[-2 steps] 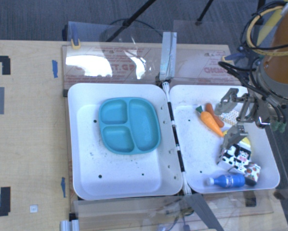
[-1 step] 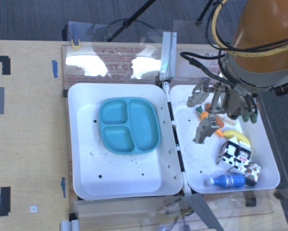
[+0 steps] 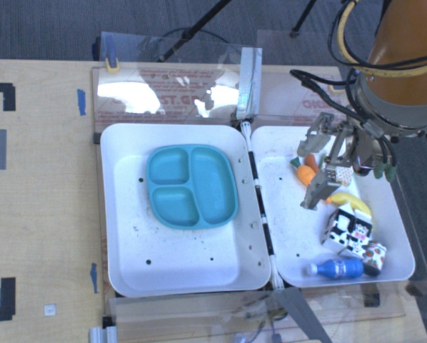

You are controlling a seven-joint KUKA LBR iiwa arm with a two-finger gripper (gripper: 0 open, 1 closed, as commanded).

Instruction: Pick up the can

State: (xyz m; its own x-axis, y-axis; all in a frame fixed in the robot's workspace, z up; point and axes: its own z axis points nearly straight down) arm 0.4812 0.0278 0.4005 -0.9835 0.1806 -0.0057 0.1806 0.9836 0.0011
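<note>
while apart from claw [image 3: 319,181], can [image 3: 374,255] beside bottle [image 3: 338,269]

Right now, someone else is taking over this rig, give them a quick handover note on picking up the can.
Gripper: low over the upper part of the right bin, nothing visibly between its fingers; open or shut unclear.
Right bin items: an orange piece beside the gripper, a yellow banana-like item, a black-and-white patterned carton, a blue bottle lying near the front wall.
Left bin: a blue divided plate.
Can: I cannot pick it out for certain.
Done: no visible grasp. Left: locate, grasp, lift.
</note>
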